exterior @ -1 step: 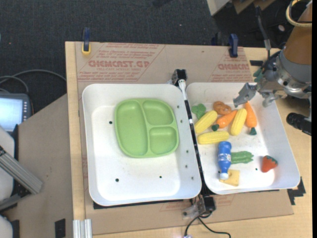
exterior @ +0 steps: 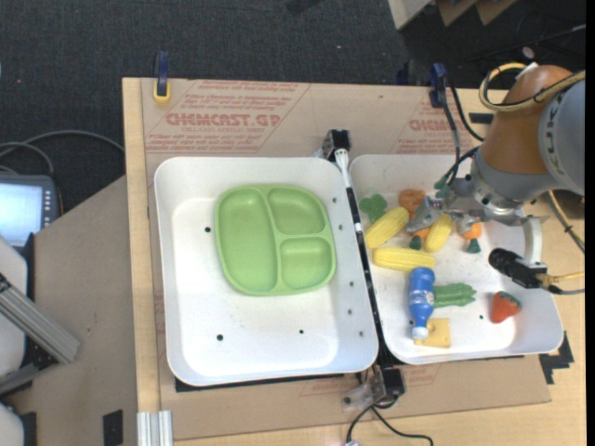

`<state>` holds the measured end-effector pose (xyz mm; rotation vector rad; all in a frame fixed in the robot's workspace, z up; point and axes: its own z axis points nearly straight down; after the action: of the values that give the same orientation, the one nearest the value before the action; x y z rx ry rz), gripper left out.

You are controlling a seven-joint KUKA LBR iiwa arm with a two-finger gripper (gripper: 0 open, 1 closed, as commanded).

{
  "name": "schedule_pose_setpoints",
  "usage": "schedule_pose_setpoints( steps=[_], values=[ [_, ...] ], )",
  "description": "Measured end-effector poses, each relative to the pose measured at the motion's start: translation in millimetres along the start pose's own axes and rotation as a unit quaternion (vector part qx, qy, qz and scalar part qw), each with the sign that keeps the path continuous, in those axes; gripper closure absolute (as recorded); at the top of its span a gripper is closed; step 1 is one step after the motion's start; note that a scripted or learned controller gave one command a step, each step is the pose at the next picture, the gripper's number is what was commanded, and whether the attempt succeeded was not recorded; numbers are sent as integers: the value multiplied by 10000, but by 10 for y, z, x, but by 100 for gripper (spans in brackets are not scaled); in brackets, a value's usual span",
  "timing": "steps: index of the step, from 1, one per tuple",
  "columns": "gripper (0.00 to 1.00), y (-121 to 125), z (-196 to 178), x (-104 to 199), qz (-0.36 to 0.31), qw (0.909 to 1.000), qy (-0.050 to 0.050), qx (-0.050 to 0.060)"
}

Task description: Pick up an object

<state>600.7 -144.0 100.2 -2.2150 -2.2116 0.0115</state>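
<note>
Over the far edge of the right bin [exterior: 483,334], toward its middle, the claw [exterior: 435,219] hangs low among the toys. Whether it is wide or narrow I cannot tell, since the wrist hides its tip from above, and nothing can be seen held in it.

The step in hand looks like the descent onto a target, with no grasp yet confirmed. The likeliest target is the short yellow piece [exterior: 439,237] lying just beneath the claw, on its near side. The next move calls for settling squarely over that piece, closing on it, and lifting straight up without dragging its neighbours.

That patch is crowded. One corn cob [exterior: 386,226] lies at a slant just left of the claw, and a second cob [exterior: 398,259] lies flat nearer the bin's middle. An orange toy [exterior: 410,198] and a green toy [exterior: 374,205] sit by the far edge, close to the claw's left side. Any of these could be nudged or pinched along with the target.

Toward the near edge, well clear, lie a blue bottle [exterior: 420,297], a green vegetable [exterior: 454,295] and a yellow block [exterior: 437,333]. A red strawberry [exterior: 503,308] sits toward the near right corner. The left bin [exterior: 195,295] carries a green plate [exterior: 276,240], out of the way.
</note>
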Motion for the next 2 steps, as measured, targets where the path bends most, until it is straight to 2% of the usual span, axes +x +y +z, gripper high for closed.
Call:
schedule_pose_setpoints(
  steps=[1,2],
  values=[
    [100,48,-238,-27,4,9999,-38,-103],
    [0,45,-229,-26,4,9999,-36,-96]
  ],
)
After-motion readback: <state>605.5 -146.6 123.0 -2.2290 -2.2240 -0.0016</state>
